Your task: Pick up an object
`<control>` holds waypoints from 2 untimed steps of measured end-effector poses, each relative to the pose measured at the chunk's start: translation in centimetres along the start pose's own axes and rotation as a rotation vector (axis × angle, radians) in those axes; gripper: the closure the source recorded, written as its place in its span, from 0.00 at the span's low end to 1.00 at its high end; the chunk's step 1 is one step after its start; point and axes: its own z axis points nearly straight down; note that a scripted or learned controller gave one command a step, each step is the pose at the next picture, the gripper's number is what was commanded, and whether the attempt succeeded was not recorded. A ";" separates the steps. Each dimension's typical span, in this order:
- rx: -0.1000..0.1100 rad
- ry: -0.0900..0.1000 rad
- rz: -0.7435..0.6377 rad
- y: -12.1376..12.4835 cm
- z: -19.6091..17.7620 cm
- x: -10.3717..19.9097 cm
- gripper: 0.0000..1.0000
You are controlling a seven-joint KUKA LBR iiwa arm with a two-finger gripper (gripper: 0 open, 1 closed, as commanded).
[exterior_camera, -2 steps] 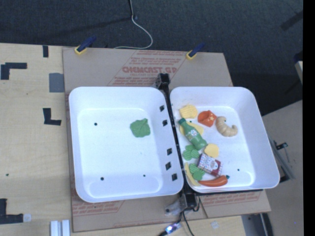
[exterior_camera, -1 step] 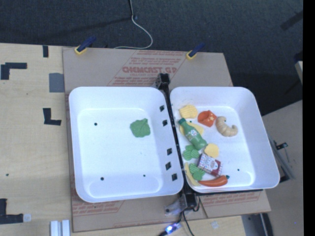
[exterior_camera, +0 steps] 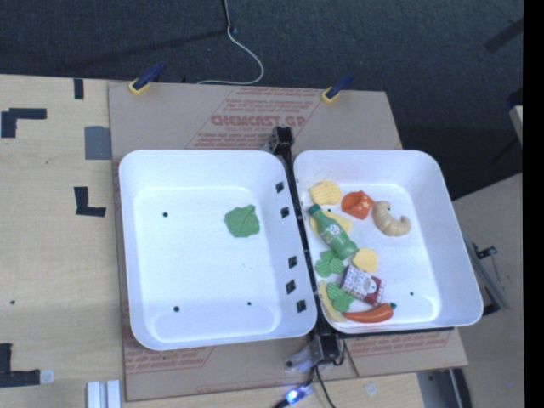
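The left bin [exterior_camera: 144,228] holds one green leafy toy [exterior_camera: 242,221] near its middle right. In the right bin [exterior_camera: 433,228] lies a cluster of toy foods along its left side: a yellow ridged piece [exterior_camera: 324,194], a red piece [exterior_camera: 357,203], a tan croissant-like piece [exterior_camera: 391,219], a green bottle [exterior_camera: 333,233], a yellow wedge [exterior_camera: 366,260], a red and white packet [exterior_camera: 363,287] and a red chili [exterior_camera: 371,314].
Both bins rest on a cardboard sheet [exterior_camera: 255,117] held by blue and yellow clamps [exterior_camera: 146,77] at its back corners. A thin cable [exterior_camera: 242,45] runs down from the top. Black clips join the bins along the middle seam [exterior_camera: 291,228].
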 end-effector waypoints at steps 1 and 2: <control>0.000 0.002 -0.001 -1.2 0.0 0.1 1.00; 0.000 0.001 -0.001 -0.6 0.0 0.0 1.00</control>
